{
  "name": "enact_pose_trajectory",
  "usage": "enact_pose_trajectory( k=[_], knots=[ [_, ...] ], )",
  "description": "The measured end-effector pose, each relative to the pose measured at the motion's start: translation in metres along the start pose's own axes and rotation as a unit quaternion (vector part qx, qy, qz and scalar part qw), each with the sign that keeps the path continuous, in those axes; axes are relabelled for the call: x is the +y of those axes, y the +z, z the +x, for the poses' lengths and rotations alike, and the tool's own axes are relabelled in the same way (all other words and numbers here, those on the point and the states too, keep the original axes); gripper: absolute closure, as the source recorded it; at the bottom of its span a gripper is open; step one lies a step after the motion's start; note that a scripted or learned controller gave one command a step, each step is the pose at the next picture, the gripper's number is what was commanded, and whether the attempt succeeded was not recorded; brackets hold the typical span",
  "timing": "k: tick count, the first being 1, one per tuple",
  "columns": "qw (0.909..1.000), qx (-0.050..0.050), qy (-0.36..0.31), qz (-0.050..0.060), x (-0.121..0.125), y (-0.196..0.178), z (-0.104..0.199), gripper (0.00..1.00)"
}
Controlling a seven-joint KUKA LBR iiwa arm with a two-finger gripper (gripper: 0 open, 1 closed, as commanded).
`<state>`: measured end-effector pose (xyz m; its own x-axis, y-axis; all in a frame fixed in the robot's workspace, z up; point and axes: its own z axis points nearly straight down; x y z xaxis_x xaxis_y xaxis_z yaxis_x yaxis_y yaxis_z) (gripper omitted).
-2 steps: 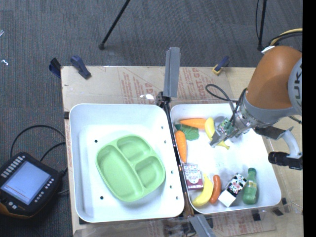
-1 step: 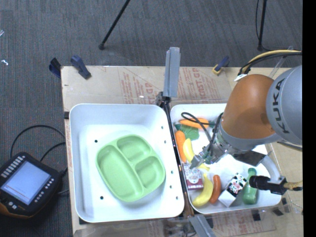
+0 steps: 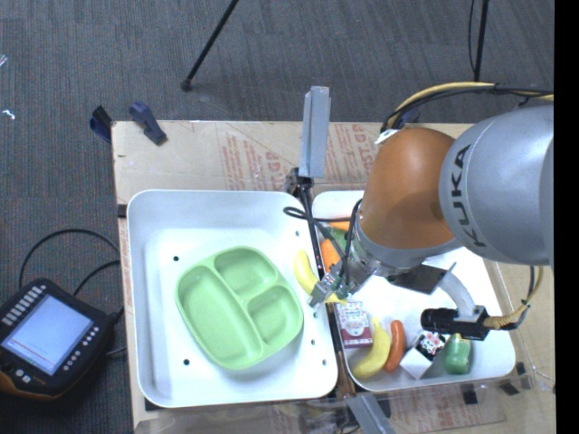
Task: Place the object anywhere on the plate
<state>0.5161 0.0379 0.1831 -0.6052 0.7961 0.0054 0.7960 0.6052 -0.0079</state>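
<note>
The gripper (image 3: 327, 287) hangs over the seam between the two bins, fingers clamped on a yellow banana (image 3: 305, 272) — its free end reaches over the left bin (image 3: 154, 242), just beside the green plate (image 3: 239, 307). In the right bin (image 3: 493, 369) lie a small carton (image 3: 353, 324), a second banana (image 3: 373, 358) and a green pepper (image 3: 458, 354).

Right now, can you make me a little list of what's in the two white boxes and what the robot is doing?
left bin: holds a green plate with three sections, nothing on it
right bin: banana, small carton, green toy and other small things
arm: reaching in over the right bin
hand: by the divide between the bins, next to a yellow thing
holding something: can't tell
</note>
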Motion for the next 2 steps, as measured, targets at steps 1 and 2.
enact_pose_trajectory(
  k=[1, 2],
  knots=[
    [0.9987, 0.0, -0.051, 0.0, 0.0005, -0.0002, -0.0069, 1.0],
    [0.9987, 0.0, -0.05, 0.0, 0.0002, -0.0002, -0.0074, 0.0]
  ],
)
